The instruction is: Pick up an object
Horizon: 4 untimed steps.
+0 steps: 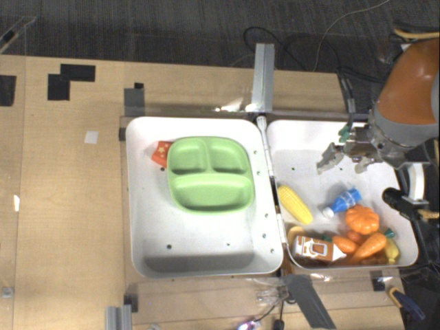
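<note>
Clearly pincer point(342, 154) spread open, nothing between fingers, above right bin point(302, 139).

The single fixed camera looks down at a slant from above the bench, far enough back to take in both white bins point(199, 253) side by side at mid-frame, dark carpet along the top edge, and the arm point(412, 95) entering at the upper right.
</note>
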{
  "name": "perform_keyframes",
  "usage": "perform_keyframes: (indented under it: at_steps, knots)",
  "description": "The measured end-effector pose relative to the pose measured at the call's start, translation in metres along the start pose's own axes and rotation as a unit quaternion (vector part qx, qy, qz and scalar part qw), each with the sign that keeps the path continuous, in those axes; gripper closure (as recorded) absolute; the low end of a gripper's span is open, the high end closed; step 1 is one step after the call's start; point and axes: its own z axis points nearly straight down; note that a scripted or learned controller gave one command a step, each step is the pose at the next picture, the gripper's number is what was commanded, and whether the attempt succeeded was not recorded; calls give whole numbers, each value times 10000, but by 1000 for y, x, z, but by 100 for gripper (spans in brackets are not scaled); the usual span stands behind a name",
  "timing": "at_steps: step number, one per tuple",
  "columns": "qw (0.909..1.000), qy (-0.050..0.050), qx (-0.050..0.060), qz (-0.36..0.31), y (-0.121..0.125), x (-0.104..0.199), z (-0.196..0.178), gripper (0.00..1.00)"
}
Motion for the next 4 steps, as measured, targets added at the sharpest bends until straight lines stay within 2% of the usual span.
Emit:
perform_keyframes:
  at_steps: [1,2,3,4]
  knots:
    - [9995,-33,-85,290,-15,-55,116,0]
    - [9980,-17,-97,617,-70,-52,130,0]
    - [9981,1,-103,604,-67,-50,121,100]
    - [9967,-3,-8,814,24,13,35,100]
